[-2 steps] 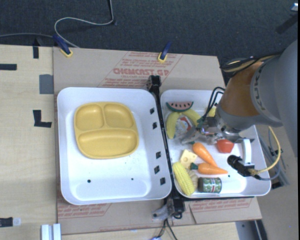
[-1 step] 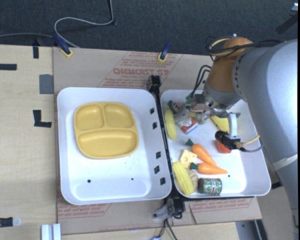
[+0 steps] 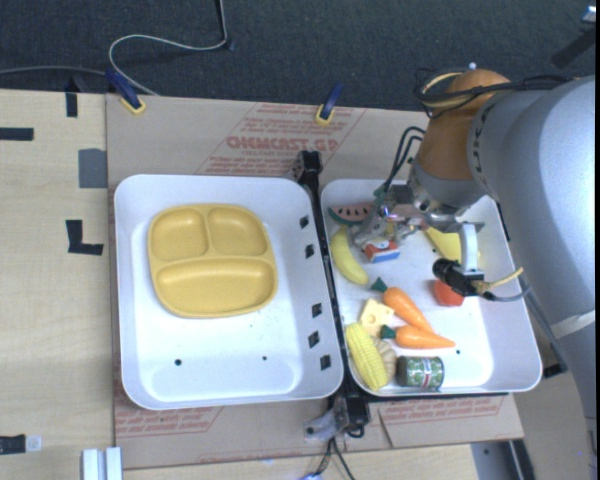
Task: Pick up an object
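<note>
Cardboard (image 3: pixel 180 138) covers the bench under both bins, with two yellow-and-blue clips at its upper edge. In the left bin (image 3: pixel 145 368), filling the middle-left of the frame, sits a yellow divided plate (image 3: pixel 215 260) and nothing I need.

Moving right, past the black clips joining the bins, the right bin (image 3: pixel 500 363) holds the toys. Along its left wall lie a banana (image 3: pixel 346 264) and, lower, a corn cob (image 3: pixel 368 356) with a piece of cheese (image 3: pixel 376 315) above it. Two carrots (image 3: pixel 412 320) lie crossing in the middle, and a small green can (image 3: pixel 420 372) rests on its side near the lower rim. A watermelon slice (image 3: pixel 352 211) sits at the upper left corner of this bin.

My gripper (image 3: pixel 395 230) is down in the upper part of the right bin, over a small red-and-white box (image 3: pixel 382 251). Whether I am clenched, released or holding anything I cannot tell from here; wires and the wrist crowd the view.

The banana looks nearest: just left of and slightly below my hand, its long axis running from upper left to lower right. I judge a short shift leftward would put me over it. A red tomato (image 3: pixel 448 292) lies to my lower right.
</note>
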